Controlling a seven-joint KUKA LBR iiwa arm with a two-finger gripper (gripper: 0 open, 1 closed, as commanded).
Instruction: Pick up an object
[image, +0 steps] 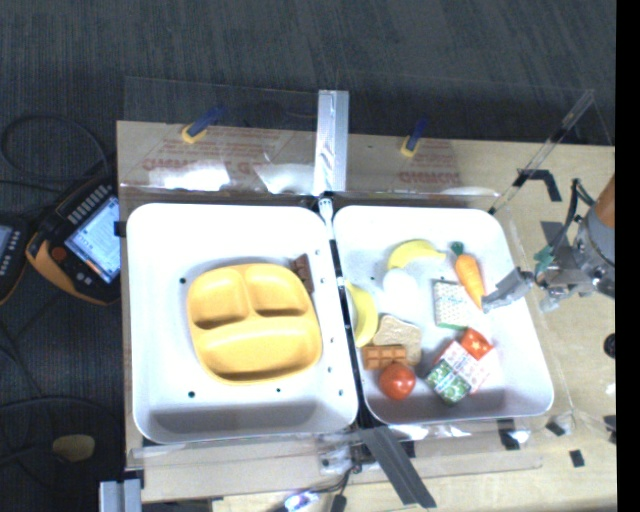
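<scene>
1. The end effector (497, 291) hangs at the right edge of the right bin (520, 395), its tip reaching in from the right and lying just beside the carrot (469, 277). Whether it is released or clenched cannot be told at this size, and nothing is seen held in it.
2. No object is lifted yet: every item in the right bin appears to rest on the bin floor.
3. The likely targets lie in the right bin. The carrot sits toward the far right, with a small card (449, 302) touching its near side. A banana (413, 253) lies to the far left of them, and a yellow bowl (362, 312) leans at the left wall.
4. Nearer, a cracker (394, 330) and a waffle (384, 356) sit together, a tomato (397, 381) is just near of them, and a carton (460, 368) lies to the right of the tomato.
5. The left bin (160, 400) holds a yellow tray (252, 320), well apart from the arm.
6. Judged from this, the task is in its approach stage: closing on an item, most plausibly the carrot, and raising it are both left to do.
</scene>
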